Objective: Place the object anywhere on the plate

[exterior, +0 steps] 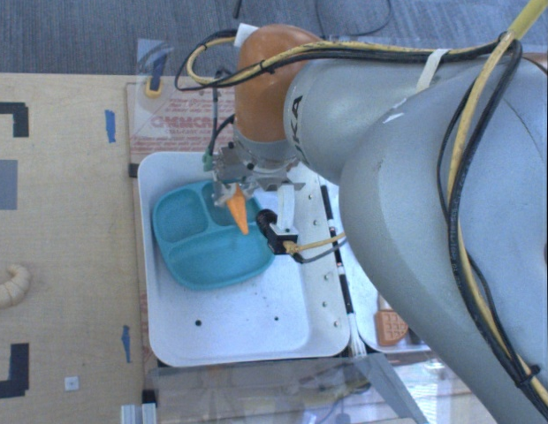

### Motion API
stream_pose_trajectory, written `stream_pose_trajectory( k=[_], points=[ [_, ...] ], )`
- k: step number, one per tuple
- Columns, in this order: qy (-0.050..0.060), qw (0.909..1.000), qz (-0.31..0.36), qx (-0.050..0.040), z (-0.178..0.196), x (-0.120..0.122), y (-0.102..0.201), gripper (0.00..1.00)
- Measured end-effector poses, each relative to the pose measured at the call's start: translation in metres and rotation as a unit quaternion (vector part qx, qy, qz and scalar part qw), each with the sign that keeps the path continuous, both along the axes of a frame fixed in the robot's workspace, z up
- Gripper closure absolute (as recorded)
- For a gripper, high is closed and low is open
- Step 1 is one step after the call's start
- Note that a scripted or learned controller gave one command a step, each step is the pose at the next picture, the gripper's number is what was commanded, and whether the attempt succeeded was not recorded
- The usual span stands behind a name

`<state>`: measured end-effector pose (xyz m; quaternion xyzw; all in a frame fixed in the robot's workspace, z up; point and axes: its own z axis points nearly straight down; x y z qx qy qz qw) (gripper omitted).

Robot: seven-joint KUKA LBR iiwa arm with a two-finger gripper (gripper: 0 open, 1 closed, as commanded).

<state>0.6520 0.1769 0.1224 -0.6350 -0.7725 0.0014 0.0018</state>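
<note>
A: Orange carrot [238, 212] pinched in the tool [232, 194], hanging over the blue divided plate's [212, 259] right edge.

B: Risky. Released there, could tip off the rim into the white bin [247, 325].

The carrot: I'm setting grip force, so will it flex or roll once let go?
The carrot looks like a moulded toy, so probably stiff and light. Its tapered shape could roll, though the plate dividers should stop it.
</note>
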Motion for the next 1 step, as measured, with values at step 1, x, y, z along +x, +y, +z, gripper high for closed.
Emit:
stream_pose_trajectory(
  k=[1],
  points=[
    [-0.003,1.0,0.0,0.0001,0.0015,0.001,0.0003,0.0]
  ],
)
